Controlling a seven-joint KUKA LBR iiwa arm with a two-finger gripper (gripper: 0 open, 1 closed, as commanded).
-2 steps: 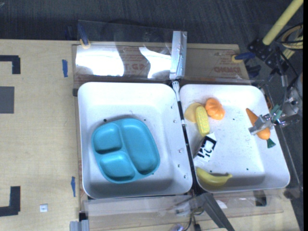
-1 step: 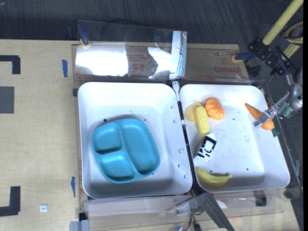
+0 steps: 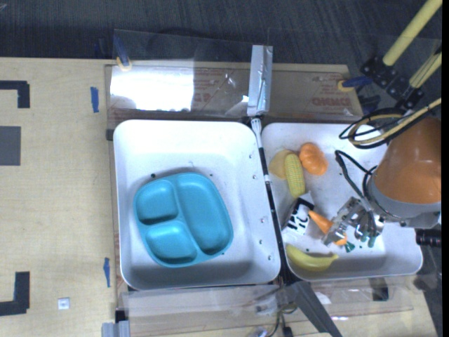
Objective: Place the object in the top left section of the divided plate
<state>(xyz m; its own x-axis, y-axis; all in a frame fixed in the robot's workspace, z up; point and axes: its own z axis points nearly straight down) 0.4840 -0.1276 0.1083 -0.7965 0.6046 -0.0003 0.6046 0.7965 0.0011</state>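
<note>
Pincer (image 3: 349, 228) low in right bin (image 3: 400, 258), over carrot (image 3: 321, 221); grip state: cannot tell, nothing seen held. Carrot touching pincer's left side, banana (image 3: 309, 258) just below-left, corn (image 3: 295, 173) above-left. Plate (image 3: 184, 218) well left. Judged: carrot light, stiff plastic, slick, tapered; grip across thick middle.

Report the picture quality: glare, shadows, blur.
Camera view: strong glare whitens the clear panel behind the left bin; the blue divided plate is sharp, evenly lit, with a soft shadow at its rim; the gripper over the right bin looks slightly smeared, so its fingers are hard to read beside the carrot.
</note>
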